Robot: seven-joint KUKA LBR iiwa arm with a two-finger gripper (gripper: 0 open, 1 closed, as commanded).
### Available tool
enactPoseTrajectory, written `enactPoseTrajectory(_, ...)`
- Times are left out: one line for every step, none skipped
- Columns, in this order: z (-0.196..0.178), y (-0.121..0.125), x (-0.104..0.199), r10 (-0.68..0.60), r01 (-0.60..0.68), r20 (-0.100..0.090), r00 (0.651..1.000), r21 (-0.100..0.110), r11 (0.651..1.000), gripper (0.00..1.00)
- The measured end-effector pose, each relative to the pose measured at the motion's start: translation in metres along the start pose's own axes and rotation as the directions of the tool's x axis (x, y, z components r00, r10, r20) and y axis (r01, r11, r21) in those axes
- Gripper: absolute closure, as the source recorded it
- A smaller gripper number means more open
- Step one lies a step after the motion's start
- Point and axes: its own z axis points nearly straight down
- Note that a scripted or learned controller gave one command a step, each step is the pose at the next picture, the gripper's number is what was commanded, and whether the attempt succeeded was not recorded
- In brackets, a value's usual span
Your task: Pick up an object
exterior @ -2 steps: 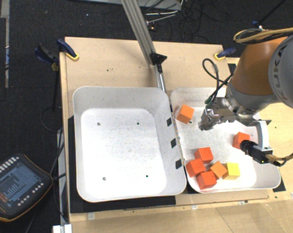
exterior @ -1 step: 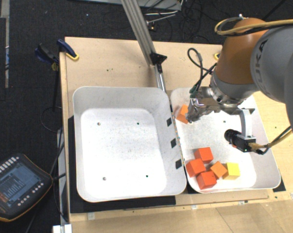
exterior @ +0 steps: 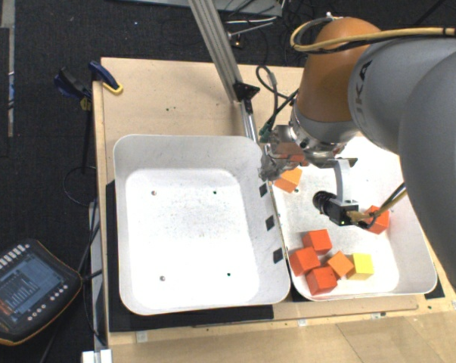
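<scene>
- Nearest, at the lower edge of the table (exterior: 212,331), lies the near rim of the left bin (exterior: 186,221), with speckles on its floor and nothing else to see in it.
- At about 3 o'clock from it, in the near end of the right bin (exterior: 409,278), sits a cluster of cubes: a red cube (exterior: 321,280) nearest, an orange cube (exterior: 339,264) and a yellow cube (exterior: 362,264) just beside it, and two more red-orange cubes (exterior: 311,249) touching behind them.
- Further in, near the bin's right wall, a lone red cube (exterior: 378,221) lies beside a small black fitting (exterior: 330,205) that hangs from the arm.
- Beyond that, at the bin's left wall, an orange block (exterior: 288,179) sits directly under the pincer (exterior: 282,165), at about 6 o'clock from it and apparently touching its underside.
- Whether the pincer is released, clenched, or grasping the block, I cannot tell; the wrist housing hides the tips.
- The relation that matters: the block is right below the pincer, while the cluster lies well apart at about 5 o'clock. The block is the likely target.
- The block looks tilted, its long axis running roughly 2 to 8 o'clock, so it may be lifted rather than resting flat, though that is a guess.
- Farthest, the arm (exterior: 379,74) with its orange band (exterior: 333,59) reaches in from 3 o'clock.
</scene>
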Motion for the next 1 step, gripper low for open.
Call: enactPoseTrajectory(-0.0128,0.0270,0.0410,0.001,-0.001,-0.001,1.000,-0.002,1.000,1.00)
